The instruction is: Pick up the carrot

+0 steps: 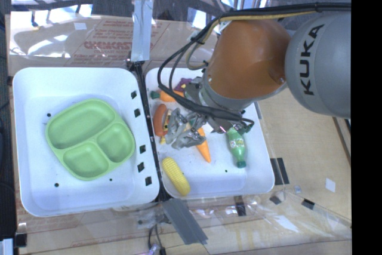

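Note:
The carrot (205,150) is a small orange cone lying in the right bin (256,171), its tip pointing toward the front. My gripper (184,130) is low in that bin, just left of and above the carrot's thick end, with grey metal parts crowded against it. The arm's orange band (248,57) covers the back of the bin. I cannot see anything held.
A yellow corn cob (176,175) lies at the right bin's front left. A green bottle (236,147) lies right of the carrot. An orange-red item (159,119) sits by the divider, another orange piece (169,94) behind it. The left bin (30,128) holds a green divided plate (89,138).

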`<action>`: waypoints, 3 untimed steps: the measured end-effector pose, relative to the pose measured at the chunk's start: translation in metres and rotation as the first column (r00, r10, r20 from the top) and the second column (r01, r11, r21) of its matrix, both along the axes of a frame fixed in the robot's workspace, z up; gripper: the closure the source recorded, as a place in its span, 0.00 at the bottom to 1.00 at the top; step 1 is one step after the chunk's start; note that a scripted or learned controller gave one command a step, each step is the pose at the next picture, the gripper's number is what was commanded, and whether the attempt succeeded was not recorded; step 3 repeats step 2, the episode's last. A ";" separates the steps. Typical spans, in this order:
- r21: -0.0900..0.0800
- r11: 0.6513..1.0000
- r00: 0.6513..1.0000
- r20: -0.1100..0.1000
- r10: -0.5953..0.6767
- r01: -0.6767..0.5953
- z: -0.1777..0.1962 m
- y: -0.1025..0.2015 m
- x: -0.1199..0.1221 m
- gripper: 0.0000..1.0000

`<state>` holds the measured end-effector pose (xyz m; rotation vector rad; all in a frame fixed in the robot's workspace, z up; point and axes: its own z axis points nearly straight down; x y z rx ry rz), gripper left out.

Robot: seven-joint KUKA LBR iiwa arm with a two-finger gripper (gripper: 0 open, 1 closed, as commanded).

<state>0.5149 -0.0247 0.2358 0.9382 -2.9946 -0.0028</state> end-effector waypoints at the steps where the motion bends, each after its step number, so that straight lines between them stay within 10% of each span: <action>1: 0.001 0.913 0.913 0.004 0.407 -0.407 0.015 -0.047 0.011 1.00; 2: 0.010 0.902 0.902 -0.007 0.431 -0.431 -0.113 -0.134 0.030 1.00; 3: 0.010 0.902 0.902 -0.007 0.431 -0.431 -0.113 -0.134 0.030 1.00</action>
